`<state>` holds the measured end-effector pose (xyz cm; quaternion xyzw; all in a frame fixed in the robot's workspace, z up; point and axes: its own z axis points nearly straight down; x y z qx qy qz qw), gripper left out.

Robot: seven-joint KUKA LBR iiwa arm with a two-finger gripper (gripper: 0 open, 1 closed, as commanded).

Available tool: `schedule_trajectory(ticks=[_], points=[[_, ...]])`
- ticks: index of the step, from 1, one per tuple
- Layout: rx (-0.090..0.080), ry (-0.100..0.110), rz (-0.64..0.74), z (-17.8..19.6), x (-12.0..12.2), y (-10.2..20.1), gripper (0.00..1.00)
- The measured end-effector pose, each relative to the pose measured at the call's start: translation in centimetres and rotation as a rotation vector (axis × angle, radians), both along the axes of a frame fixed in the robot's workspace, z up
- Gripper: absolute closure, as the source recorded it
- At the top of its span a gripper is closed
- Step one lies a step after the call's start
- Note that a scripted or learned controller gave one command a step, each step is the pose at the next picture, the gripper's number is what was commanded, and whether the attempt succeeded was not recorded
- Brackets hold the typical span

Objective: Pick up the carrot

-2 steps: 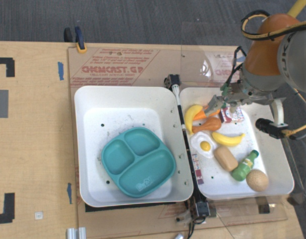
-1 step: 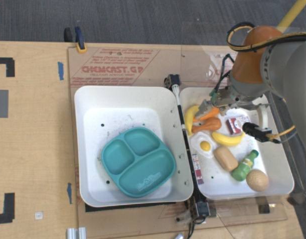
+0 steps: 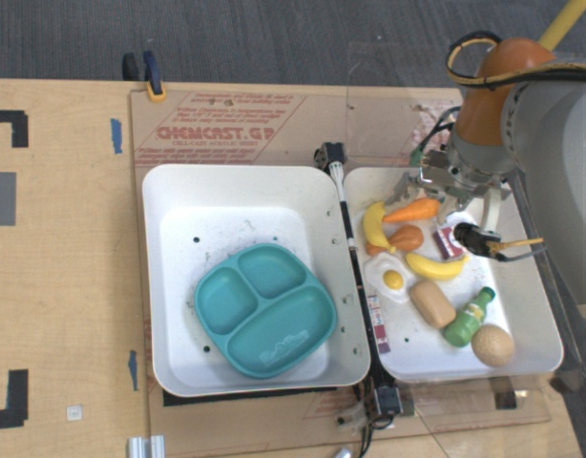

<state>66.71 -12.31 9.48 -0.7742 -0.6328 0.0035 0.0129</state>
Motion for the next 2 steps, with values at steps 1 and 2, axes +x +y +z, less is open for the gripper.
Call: schedule_trajectory(ticks=[1, 2], points=[[-0.020, -0.016, -0.254, -0.8, -1.1, -4.9, 0.00], [-0.024, -0.019, -0.248, 0.5, -0.9, -4.9, 1.00]])
